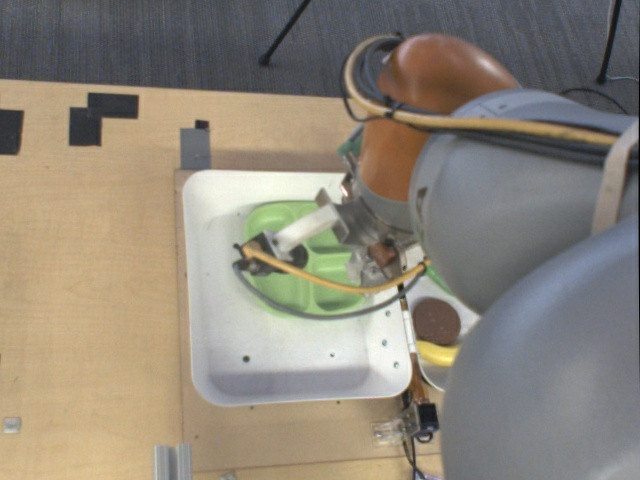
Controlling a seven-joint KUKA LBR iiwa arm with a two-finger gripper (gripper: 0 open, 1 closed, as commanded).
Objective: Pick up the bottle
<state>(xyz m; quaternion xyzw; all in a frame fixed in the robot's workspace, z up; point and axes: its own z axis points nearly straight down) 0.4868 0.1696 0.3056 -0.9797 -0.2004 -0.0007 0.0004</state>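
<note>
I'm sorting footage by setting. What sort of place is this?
Probably a robotics lab or test room: a large grey robot arm reaches over a wooden bench bearing a white bin, and tripod legs stand on grey carpet behind.

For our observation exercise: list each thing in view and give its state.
Green divided plate: flat, right way up, in the left bin.
Gripper: low over the plate's right side.
Brown disc: lying flat beside the arm.
Yellow object: mostly hidden by the arm.
</note>
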